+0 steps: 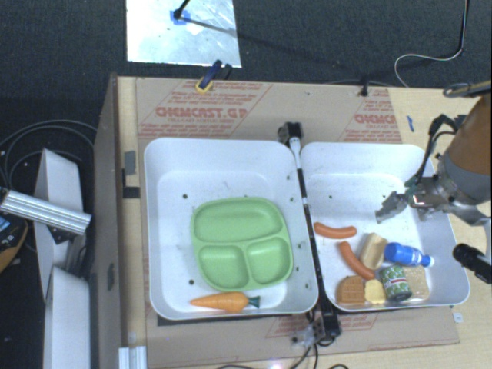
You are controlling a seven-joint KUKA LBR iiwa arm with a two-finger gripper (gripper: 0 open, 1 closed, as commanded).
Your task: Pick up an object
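My gripper [393, 204] hangs over the right bin [346, 167] with its fingers spread wide and nothing between them. Below it, near the front of this bin, lie two sausages [335, 231], a blue bottle [406, 255], a small can [394, 282] and some bread pieces [351, 290]. In the left bin [177, 167] are a green divided plate [241, 241] and a carrot [223, 302].
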